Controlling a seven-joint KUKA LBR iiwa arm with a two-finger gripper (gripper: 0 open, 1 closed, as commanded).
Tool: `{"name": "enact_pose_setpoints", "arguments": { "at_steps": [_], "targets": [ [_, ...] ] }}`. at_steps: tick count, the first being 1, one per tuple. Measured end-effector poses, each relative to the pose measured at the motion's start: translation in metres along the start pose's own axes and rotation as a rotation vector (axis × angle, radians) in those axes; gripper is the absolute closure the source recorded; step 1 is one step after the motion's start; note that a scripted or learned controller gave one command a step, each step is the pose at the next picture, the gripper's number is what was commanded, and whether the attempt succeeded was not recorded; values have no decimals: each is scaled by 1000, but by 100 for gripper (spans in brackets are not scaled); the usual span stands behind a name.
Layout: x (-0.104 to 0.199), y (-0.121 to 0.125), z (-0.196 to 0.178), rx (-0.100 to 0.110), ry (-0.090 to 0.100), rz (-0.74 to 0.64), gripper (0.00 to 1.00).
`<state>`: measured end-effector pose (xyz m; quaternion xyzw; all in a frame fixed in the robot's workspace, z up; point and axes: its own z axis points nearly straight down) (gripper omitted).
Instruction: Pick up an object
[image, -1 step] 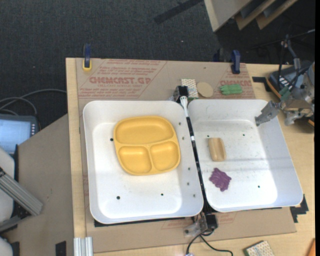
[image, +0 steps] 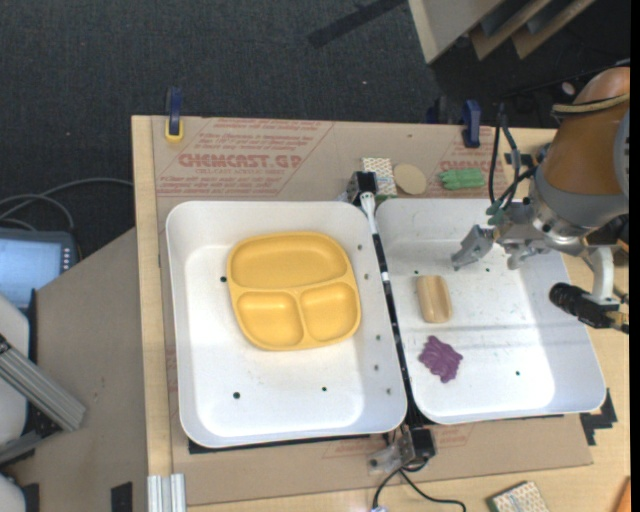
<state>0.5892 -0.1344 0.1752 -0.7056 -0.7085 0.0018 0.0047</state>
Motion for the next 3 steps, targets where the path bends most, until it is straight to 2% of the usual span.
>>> {"name": "enact_pose_setpoints", "arguments": {
  "at_steps": [1,2,3],
  "targets": [
    [38,6,96,-3,-1,0,0],
    [35,7,80,-12,-5,5,100],
    [103,1,-14,-15,-3,-1,100]
  ]
}}
